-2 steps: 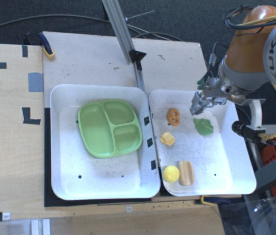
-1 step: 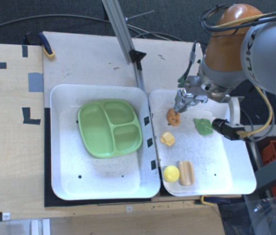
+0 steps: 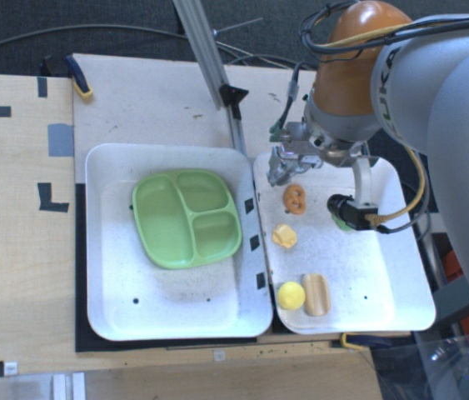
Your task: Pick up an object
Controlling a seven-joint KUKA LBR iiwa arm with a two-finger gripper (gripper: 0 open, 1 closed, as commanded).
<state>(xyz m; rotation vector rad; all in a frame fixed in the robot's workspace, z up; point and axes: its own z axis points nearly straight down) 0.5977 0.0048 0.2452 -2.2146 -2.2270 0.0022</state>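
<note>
The right bin holds an orange pretzel-like piece, a small yellow chunk, a yellow ball and a tan bread roll. My gripper hangs at the bin's back left corner, just above and left of the orange piece. Nothing shows between its fingers, and their spacing is unclear from above. The grey arm with its orange band comes in from the upper right.
A green divided plate lies in the left bin. A slanted metal post rises behind the bins. A black cable part hangs over the right bin near the arm.
</note>
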